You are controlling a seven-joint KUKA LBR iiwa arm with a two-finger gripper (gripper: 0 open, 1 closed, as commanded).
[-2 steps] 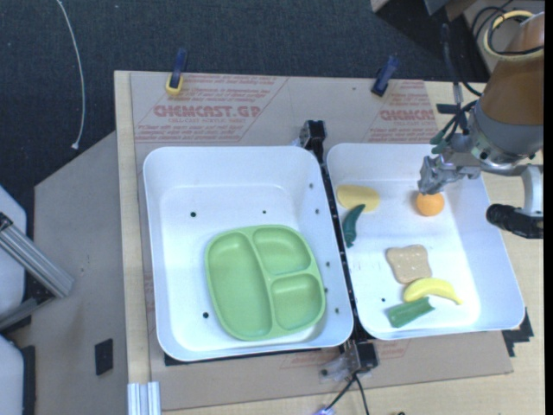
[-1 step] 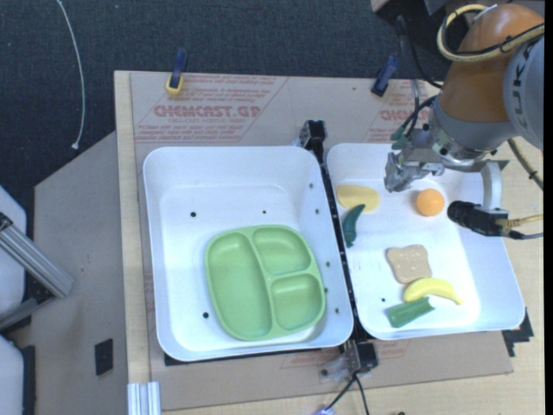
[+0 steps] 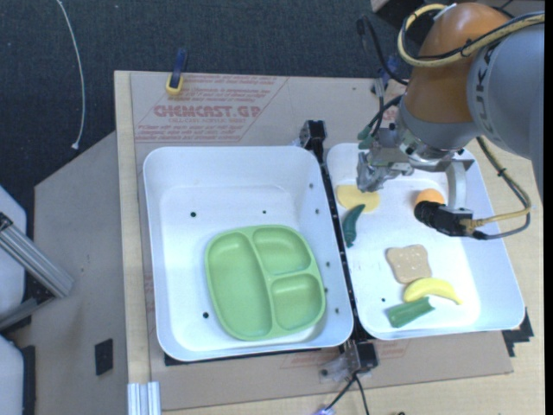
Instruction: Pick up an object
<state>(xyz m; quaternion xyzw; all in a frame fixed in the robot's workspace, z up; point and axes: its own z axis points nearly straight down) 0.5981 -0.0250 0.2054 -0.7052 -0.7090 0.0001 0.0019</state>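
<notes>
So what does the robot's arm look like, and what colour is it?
The arm is fat, round and grey, with a shiny orange band above the wrist. A yellowish cable loops over the orange part, and thin black cables hang beside it. Its hand is small, metal and grey.

A green divided tray [image 3: 262, 280] with 3 compartments lies in the left white bin [image 3: 173, 180]. Both bins rest on a brown cardboard sheet [image 3: 216, 106] printed with red lettering, which covers the table. A blue-and-yellow clamp [image 3: 176, 76] sits at the sheet's far left edge. A thin white cable [image 3: 73, 54] curves over the dark floor [image 3: 259, 15].
</notes>
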